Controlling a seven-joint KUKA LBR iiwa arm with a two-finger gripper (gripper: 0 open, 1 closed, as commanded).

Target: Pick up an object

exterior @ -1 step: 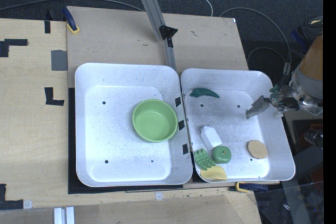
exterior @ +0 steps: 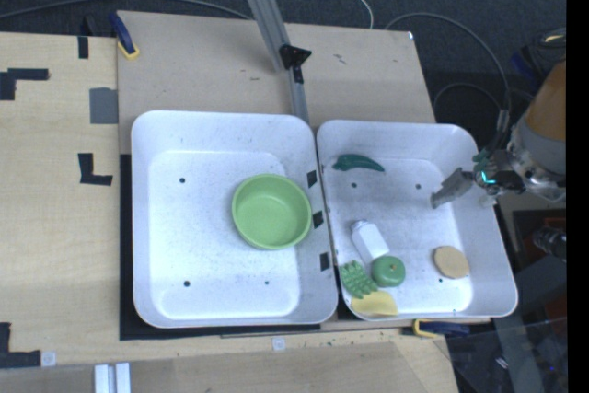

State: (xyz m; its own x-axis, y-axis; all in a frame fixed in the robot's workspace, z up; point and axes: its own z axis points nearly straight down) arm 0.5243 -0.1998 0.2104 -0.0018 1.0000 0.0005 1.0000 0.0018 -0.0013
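Table (exterior: pixel 202 74): pale wood, carrying two white bins side by side, their inner rims touching.
Left bin (exterior: pixel 175 290): a green bowl (exterior: pixel 271 212) sits right of centre, near the shared rim; open floor to its left.
Right bin (exterior: pixel 414 138): things crowd the near-left corner; far-right floor open.
Green curved piece (exterior: pixel 357 164): near the far rim, long axis left to right.
White bottle (exterior: pixel 370 242): lying down, long axis slanting from far-left to near-right.
Green brush (exterior: pixel 354 278): against the shared rim.
Green round piece (exterior: pixel 387 271): touching the bottle's near end.
Yellow piece (exterior: pixel 380 304): on the near rim.
Tan disc (exterior: pixel 451 261): alone, near the right wall.
Jaws (exterior: pixel 451 189): over the right bin's far-right side, empty; open or closed, cannot tell.
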